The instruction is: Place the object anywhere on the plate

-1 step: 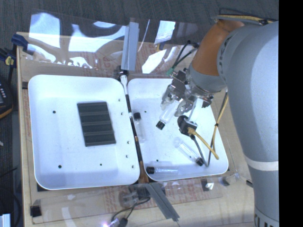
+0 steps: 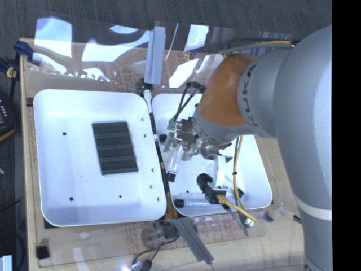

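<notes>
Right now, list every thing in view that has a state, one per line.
Plate: flat in the left bin, dark, ridged, nothing on it.
Left bin: holds the plate.
Right bin: arm over it, partly hidden.
Arm: reaching in over the right bin.
End effector: low near the divider between bins.

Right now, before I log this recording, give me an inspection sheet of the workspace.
Surface: bench with left bin and right bin side by side.
Job's things: dark ribbed rectangular plate lying flat in the left bin; the object can't be made out.
Clutter: nothing seen.
Grippers: gripper low over the right bin's left side.
Cables: yellow cable and black leads at the wrist.
Surroundings: clear sheeting behind the bins.
</notes>
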Available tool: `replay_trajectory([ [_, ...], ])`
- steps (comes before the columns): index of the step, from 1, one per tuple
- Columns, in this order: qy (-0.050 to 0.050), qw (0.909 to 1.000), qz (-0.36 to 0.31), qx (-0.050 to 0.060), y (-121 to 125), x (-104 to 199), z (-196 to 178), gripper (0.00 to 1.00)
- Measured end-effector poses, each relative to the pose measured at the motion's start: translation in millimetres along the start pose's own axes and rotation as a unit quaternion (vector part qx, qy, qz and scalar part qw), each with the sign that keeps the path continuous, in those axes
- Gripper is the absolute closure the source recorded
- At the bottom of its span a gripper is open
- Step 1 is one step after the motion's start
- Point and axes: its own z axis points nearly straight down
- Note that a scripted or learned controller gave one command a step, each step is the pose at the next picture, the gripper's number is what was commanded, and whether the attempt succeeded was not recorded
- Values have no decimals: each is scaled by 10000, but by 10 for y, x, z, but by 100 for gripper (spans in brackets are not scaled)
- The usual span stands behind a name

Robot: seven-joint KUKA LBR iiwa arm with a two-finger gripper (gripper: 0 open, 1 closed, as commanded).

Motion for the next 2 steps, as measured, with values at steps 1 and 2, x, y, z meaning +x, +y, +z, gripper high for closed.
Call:
replay_trajectory([
  [1, -6, 9984, -561, -5, -508, 647, 3, 100],
  [2, -10, 9876, -1570, 6, -711, 1226, 6, 100],
])
